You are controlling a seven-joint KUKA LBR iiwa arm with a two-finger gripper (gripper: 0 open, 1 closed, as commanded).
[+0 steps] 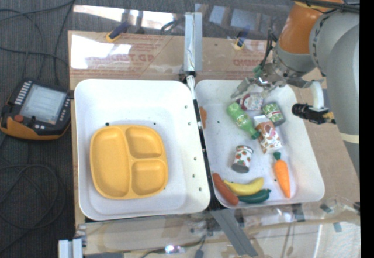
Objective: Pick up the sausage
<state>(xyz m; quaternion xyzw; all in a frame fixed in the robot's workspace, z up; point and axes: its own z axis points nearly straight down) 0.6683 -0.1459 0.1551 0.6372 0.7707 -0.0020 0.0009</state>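
The sausage is a reddish-brown oblong lying at the front left corner of the right bin. It touches the left end of a yellow banana. My gripper hangs over the back of the right bin, just above a red and white packet. It is far from the sausage, with nothing visibly held.
The right bin also holds a green bottle, a small can, a green can, a carton, a carrot and a dark green vegetable. The left bin holds a yellow divided plate. An orange item sits by the divider.
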